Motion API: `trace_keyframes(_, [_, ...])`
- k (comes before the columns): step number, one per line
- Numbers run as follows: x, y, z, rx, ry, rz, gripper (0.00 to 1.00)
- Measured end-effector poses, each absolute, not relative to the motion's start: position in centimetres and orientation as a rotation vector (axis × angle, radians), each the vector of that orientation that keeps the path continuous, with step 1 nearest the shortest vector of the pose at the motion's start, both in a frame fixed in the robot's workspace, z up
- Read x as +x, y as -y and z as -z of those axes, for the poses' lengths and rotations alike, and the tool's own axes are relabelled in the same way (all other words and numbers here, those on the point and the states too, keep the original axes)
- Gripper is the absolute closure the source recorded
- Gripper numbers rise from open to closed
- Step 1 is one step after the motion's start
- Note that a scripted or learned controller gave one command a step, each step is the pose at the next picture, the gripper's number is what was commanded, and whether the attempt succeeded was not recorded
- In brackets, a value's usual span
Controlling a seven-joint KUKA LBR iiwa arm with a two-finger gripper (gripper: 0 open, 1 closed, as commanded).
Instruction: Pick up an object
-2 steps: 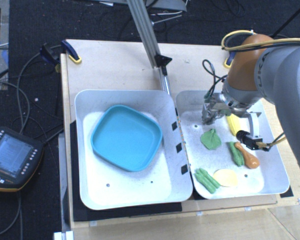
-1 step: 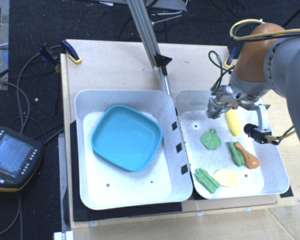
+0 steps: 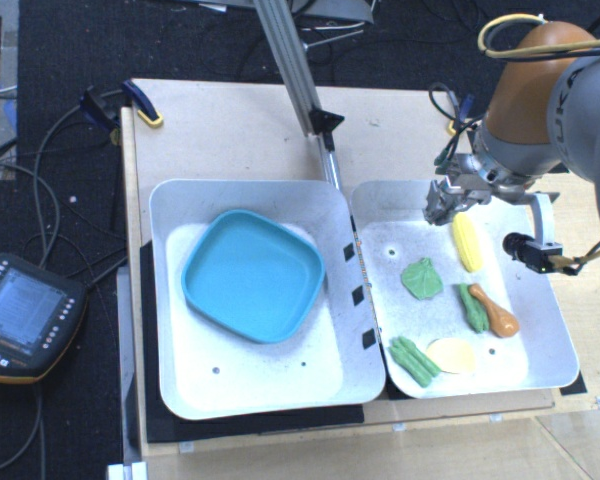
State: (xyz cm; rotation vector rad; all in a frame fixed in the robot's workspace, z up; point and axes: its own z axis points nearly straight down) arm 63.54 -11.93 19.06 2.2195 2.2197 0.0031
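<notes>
The wooden bench (image 3: 230, 133) carries two shallow white bins side by side; the left bin (image 3: 180, 368) holds a large blue square plate (image 3: 253, 274), lying flat near its middle; the right bin (image 3: 540, 353) holds the small toy foods; the grey arm (image 3: 540, 78) with its orange band reaches in from the right, and its gripper (image 3: 442, 206) hangs over the far left part of the right bin, just beside the upper end of a yellow corn cob (image 3: 467, 242); whether it grips anything I cannot tell; next come a carrot-like piece with a green top (image 3: 485, 309), a green bean pod (image 3: 413, 359), a green leaf (image 3: 421, 278), and a pale yellow slice (image 3: 452, 355) touching the pod.
</notes>
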Motion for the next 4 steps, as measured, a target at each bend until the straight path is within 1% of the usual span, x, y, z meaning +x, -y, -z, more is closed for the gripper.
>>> trace_keyframes(1, [62.7, 11.9, -23.9, 2.219, -2.219, -0.004, 1.0])
trace_keyframes(2, [60.4, 6.4, -23.1, 2.217, -2.227, -0.001, 1.0])
trace_keyframes(3, [58.9, 1.5, -22.2, 2.218, -2.227, 0.0, 1.0])
trace_keyframes(4, [56.6, -3.3, -21.7, 2.218, -2.227, 0.0, 1.0])
